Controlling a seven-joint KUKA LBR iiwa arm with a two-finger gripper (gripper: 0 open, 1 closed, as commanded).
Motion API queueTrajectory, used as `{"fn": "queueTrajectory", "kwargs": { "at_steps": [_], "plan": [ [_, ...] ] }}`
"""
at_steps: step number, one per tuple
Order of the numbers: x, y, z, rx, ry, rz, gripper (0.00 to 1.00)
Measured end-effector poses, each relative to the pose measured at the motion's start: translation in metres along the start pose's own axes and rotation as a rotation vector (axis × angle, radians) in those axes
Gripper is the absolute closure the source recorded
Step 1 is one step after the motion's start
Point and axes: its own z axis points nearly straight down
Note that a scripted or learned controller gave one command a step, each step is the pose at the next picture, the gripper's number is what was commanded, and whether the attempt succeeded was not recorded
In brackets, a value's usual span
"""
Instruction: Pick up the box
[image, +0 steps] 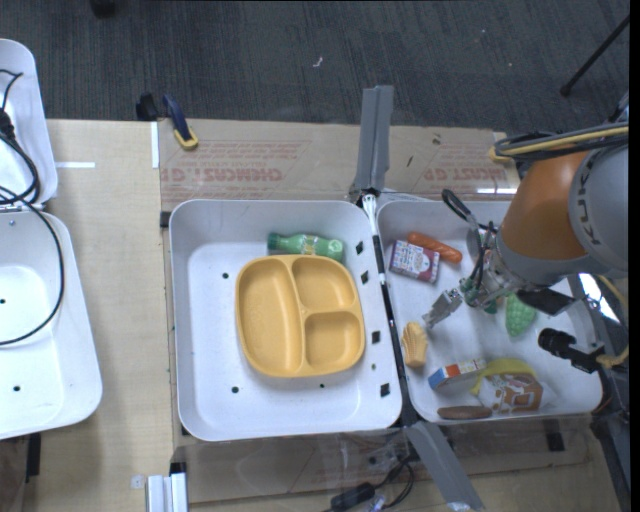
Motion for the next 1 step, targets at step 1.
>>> {"fn": "queueTrajectory", "kwargs": {
  "at_steps": [1],
  "plan": [
    [-0.0465, 0.0889, -0.001, -0.001, -0.001, -0.02, 0.0]
  ]
}}
